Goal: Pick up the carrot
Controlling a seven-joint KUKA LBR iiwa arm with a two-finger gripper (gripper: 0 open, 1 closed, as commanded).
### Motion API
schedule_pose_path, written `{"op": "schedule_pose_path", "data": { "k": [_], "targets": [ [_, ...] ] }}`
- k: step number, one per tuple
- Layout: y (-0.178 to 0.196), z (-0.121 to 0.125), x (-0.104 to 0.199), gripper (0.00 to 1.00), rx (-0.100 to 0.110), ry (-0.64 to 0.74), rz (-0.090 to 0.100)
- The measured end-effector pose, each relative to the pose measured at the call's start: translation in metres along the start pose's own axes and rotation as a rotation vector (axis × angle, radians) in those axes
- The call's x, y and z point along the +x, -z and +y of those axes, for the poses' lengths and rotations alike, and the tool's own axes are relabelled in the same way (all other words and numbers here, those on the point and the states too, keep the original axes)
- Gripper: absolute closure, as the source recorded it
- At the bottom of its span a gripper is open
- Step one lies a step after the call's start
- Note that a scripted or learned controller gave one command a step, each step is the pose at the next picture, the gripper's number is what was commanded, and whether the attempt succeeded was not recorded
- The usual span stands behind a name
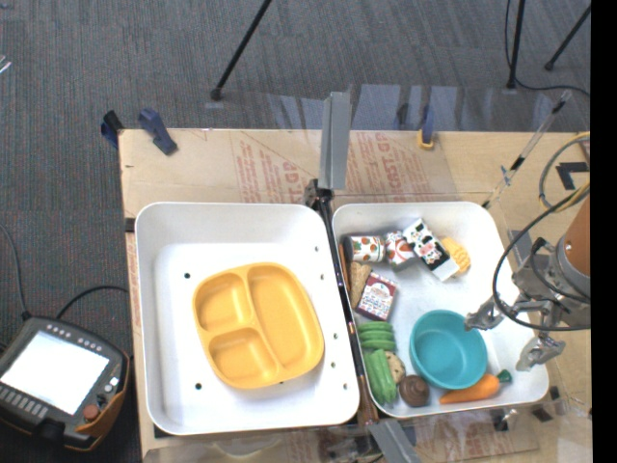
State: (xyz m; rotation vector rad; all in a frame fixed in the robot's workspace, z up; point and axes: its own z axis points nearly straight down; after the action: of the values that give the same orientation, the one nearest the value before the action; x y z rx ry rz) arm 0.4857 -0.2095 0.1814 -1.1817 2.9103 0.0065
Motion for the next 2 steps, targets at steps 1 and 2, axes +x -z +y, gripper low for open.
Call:
{"op": "schedule_pose_path", "data": {
  "k": [1, 2],
  "targets": [
    [-0.078, 0.013, -0.022, 0.00, 0.023, -0.017, -0.015],
    [-0.046, -0.046, -0.046, 0.00, 0.006, -0.166, -0.003]
  ]
}}
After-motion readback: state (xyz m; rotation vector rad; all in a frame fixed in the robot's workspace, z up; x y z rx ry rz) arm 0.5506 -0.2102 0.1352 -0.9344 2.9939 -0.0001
